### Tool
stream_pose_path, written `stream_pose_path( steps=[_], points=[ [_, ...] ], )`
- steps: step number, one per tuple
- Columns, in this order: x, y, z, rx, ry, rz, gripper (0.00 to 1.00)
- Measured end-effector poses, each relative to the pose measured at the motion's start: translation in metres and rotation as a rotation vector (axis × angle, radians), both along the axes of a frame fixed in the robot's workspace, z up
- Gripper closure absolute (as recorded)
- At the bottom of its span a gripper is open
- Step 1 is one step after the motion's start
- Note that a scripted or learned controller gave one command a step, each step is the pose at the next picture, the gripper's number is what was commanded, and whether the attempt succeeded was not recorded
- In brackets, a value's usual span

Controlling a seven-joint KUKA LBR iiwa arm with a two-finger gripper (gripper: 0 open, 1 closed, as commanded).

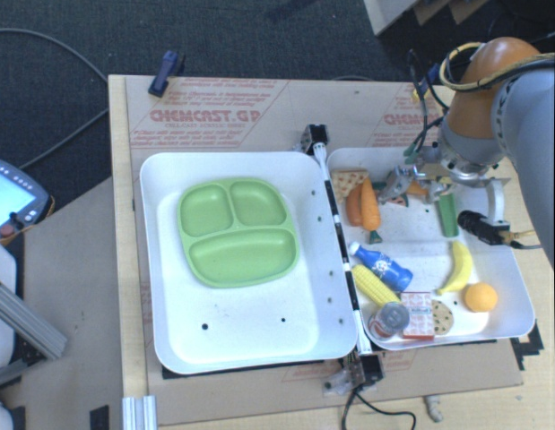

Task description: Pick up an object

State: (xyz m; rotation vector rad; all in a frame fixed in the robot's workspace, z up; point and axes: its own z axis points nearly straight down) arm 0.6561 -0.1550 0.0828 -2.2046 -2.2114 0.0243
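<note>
Grey arm's two-finger gripper point(419, 179) hangs low over the right shallow white bin point(515, 316), near an orange toy carrot point(364, 206); its grip apparently can't be told.

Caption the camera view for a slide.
Gripper hovers over the toy-food bin near a carrot; green tray alongside.

Two white bins on the bench, arm over the right one.

We note the left bin point(169, 330) carrying a green divided plate point(238, 231). In the right bin point(519, 316) we record a carrot point(364, 204), a cracker point(347, 183), a blue bottle point(383, 266), a corn cob point(373, 285), a banana point(457, 268), an orange point(480, 296) and a green stick point(448, 211). The gripper point(419, 179) sits low at that bin's far end, just beside the carrot; we cannot confirm any object in it.
</note>
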Motion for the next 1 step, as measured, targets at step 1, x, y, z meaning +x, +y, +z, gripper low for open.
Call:
stream_pose_path(
  steps=[1],
  points=[
    [0.0045, -0.0423, -0.0015, 0.007, 0.009, 0.001, 0.0]
  ],
)
